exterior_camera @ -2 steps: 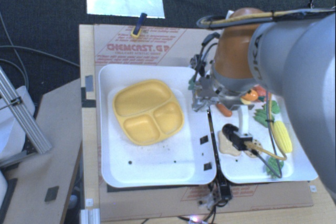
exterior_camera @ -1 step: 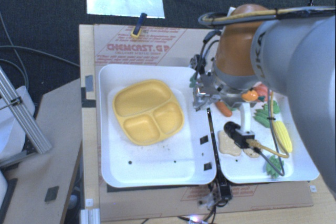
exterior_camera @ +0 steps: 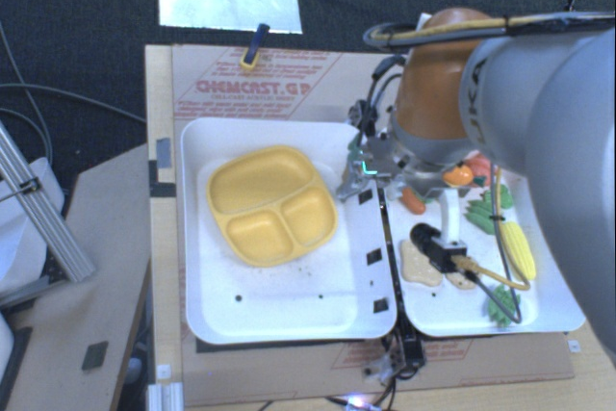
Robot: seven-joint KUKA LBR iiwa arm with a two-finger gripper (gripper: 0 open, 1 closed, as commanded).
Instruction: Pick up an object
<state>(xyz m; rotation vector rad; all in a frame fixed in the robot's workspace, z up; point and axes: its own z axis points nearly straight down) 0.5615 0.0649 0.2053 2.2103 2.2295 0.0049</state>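
arm (exterior_camera: 539,82): grey rounded casing | orange band (exterior_camera: 433,82) above wrist | black cables (exterior_camera: 380,91) looped beside it

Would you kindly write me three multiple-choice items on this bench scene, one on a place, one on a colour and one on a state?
1. Where does the yellow plastic divided plate lie?
A. in the left white bin
B. in the right white bin
C. on the floor

2. What colour is the toy corn cob?
A. blue
B. yellow
C. white

3. How does the plate lie?
A. upside down
B. on edge
C. flat, compartments up

Answers: 1 A, it sits within the left bin's walls. 2 B, its kernels show yellow beside green toys. 3 C, all three compartments face the camera.
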